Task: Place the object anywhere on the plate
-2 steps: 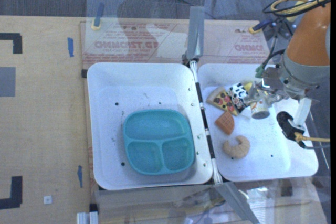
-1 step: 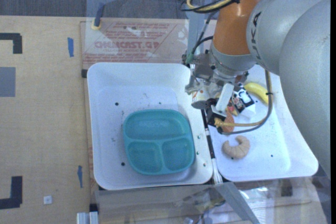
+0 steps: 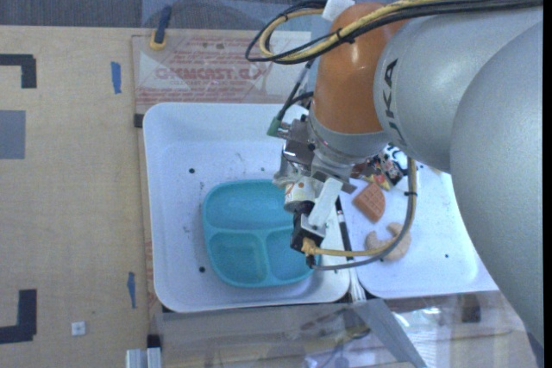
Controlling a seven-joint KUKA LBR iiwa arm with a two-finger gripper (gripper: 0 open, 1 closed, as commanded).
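Observation:
A turquoise plate with three compartments lies in the left white bin, toward its front. My gripper hangs below the orange-banded wrist, over the plate's right rim near the divide between the bins. The wrist hides most of it, and I see no object in it. In the right bin lie a brown waffle-like square piece and a pale curved piece shaped like a banana, both just right of the gripper. A small black-and-white thing peeks out beside the wrist.
The big grey arm covers most of the right bin and the upper right of the view. A wooden bench surface with blue tape marks extends left of the bins. A yellow cable loops low over the bins' shared wall.

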